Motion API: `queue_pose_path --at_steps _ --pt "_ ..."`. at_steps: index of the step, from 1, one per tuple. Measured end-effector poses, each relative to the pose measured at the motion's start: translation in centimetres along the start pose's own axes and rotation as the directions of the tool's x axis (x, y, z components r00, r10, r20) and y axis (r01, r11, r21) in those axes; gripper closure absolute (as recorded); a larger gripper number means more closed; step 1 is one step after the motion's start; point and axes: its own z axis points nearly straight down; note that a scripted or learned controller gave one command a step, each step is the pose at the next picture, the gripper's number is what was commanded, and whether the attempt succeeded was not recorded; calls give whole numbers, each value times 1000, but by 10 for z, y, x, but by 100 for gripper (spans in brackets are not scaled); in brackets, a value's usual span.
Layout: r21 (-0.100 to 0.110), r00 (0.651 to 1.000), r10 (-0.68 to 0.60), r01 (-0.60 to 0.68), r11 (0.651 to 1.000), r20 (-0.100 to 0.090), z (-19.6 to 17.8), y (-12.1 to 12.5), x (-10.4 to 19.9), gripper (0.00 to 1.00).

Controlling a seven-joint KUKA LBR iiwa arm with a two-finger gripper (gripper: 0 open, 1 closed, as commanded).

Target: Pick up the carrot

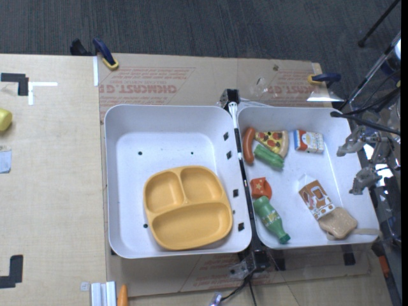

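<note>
Camera view looks down on two white bins side by side on a cardboard sheet. The carrot (247, 145), a short orange-red stick, lies in the right bin (290, 241), hard against its left wall near the far corner. A pizza slice (271, 141) lies just beside it on the right, and a green pod (268, 158) below the slice reaches nearly to the carrot's lower end. The wall closes it in on the left, so only its top is free.

Further along the same wall sit a red tomato (260, 187) and a green bottle (271, 220), the bottle slanting toward the near edge. A small snack pack (308, 141) lies at the far right, a brown packet (317, 198) near the middle right, and a tan bread piece (338, 222) in the near right corner.

The gripper (354, 166) hangs over the right bin's right rim, well apart from the carrot, with the whole bin between them. Its two grey fingers (349, 147) stand spread, with nothing between them.

The left bin (121, 132) bears a yellow divided plate (188, 207).
</note>
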Motion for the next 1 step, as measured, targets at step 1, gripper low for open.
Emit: queue_pose_path --at_steps 1 --pt "-2 1000 18 -18 1000 -2 56 78 14 0"
